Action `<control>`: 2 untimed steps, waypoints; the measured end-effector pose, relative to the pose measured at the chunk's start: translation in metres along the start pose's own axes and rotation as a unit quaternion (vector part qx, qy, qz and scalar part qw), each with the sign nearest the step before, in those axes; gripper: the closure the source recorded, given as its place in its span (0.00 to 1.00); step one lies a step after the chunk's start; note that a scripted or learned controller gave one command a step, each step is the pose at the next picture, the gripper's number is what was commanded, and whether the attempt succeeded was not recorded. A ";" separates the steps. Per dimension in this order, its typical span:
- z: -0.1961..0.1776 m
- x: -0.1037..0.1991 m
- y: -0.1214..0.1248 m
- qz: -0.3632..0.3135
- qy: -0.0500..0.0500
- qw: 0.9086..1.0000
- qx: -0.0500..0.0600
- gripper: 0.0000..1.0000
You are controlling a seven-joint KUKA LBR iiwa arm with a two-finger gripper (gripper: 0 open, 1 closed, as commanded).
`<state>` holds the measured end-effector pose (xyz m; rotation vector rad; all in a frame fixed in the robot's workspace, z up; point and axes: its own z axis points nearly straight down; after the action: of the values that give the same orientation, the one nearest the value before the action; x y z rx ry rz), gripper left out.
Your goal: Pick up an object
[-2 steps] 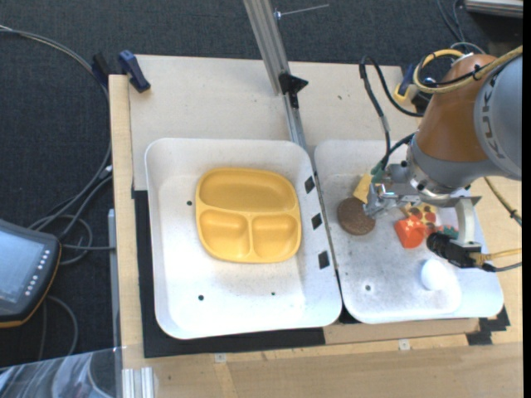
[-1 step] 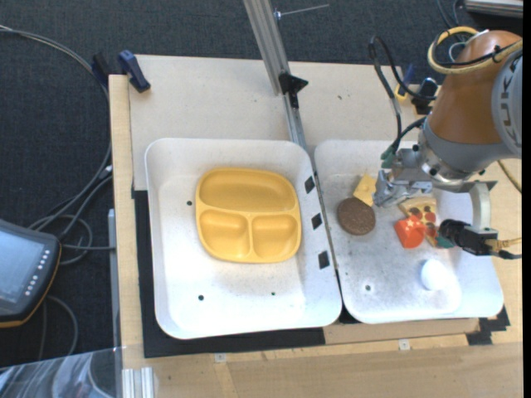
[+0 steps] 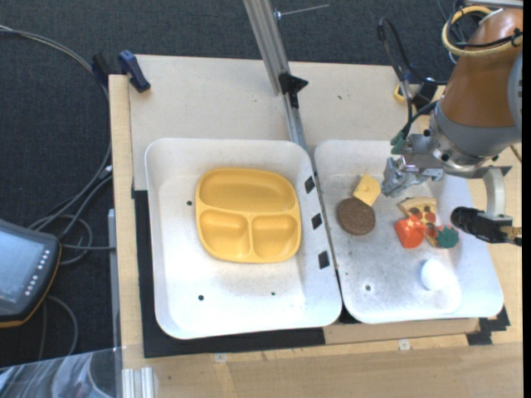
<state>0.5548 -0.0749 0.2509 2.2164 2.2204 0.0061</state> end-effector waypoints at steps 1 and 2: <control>-0.006 0.045 0.021 -0.002 0.001 1.000 0.001 1.00; -0.007 0.092 0.045 -0.002 0.001 1.000 0.001 1.00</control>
<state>0.5995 0.0167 0.2586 2.2134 2.2279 0.0052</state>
